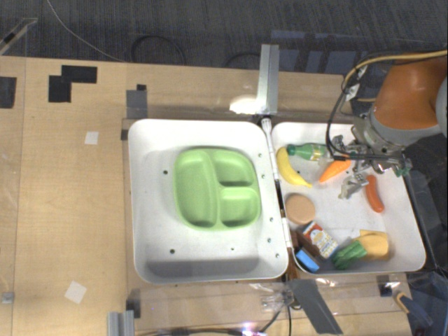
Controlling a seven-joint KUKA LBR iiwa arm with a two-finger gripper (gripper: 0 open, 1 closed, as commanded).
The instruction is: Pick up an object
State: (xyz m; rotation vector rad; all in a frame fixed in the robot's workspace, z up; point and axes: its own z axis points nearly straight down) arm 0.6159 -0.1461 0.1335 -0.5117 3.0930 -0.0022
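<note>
The right bin (pixel 399 219) holds several toy foods. An orange carrot (pixel 334 170) lies near the bin's upper middle, with a red sausage (pixel 375 195) to its right. My gripper (pixel 354 183) hangs below the orange-banded wrist, between the carrot and the sausage and just above the bin floor. I see nothing held in it. A yellow banana (pixel 290 168) and a green bottle (pixel 308 151) lie at the bin's upper left. A brown round disc (pixel 299 207) sits below the banana.
A green divided plate (pixel 213 187) lies in the left bin (pixel 150 208). Along the right bin's front edge sit a printed packet (pixel 319 240), a blue piece (pixel 306 260), a green vegetable (pixel 348 254) and a yellow piece (pixel 375 243). Cables loop above the wrist.
</note>
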